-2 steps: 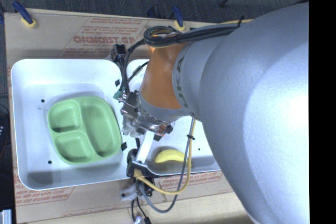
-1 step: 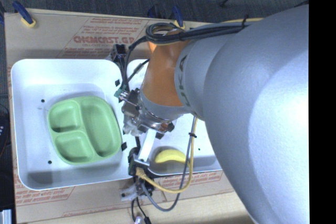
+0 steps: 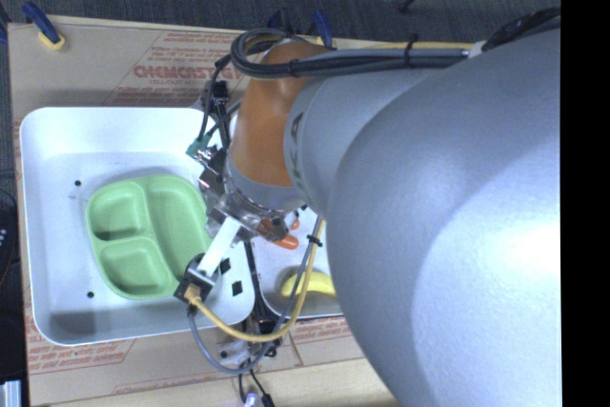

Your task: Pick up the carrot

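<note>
While the grey arm [image 3: 448, 205] leans low over the bins, its bulk hides most of the worktop; just beside a yellow piece [image 3: 319, 283] lies an orange sliver [image 3: 289, 241], likely the carrot. The tool [image 3: 250, 234] hangs directly above it, its opening impossible to judge. Beyond sits the green tray [image 3: 143, 234].

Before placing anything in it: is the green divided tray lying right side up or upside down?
Right side up. The green tray lies flat in the left bin, its compartments' hollows facing upward.
</note>
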Action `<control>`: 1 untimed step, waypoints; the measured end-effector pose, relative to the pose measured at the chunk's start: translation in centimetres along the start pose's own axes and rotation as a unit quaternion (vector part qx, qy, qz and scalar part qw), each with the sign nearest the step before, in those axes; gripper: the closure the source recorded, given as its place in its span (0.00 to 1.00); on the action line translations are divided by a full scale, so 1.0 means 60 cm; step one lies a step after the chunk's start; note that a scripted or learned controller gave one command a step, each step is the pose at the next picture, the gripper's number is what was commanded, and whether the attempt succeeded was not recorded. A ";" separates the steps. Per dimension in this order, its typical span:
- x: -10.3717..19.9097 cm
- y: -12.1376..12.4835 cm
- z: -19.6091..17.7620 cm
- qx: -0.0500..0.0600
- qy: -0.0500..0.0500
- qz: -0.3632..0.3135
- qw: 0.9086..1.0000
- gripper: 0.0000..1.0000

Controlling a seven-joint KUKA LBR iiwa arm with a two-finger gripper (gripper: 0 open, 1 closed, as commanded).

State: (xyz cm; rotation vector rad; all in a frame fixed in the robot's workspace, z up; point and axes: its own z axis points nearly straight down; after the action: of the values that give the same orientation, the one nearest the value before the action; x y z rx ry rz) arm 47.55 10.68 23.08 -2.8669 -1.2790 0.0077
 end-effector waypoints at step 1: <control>0.049 -0.040 0.005 0.000 0.000 0.091 0.996 1.00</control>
State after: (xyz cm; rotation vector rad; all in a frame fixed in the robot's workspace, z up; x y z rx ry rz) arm 47.72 14.45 22.79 -2.9721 -1.0128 0.0067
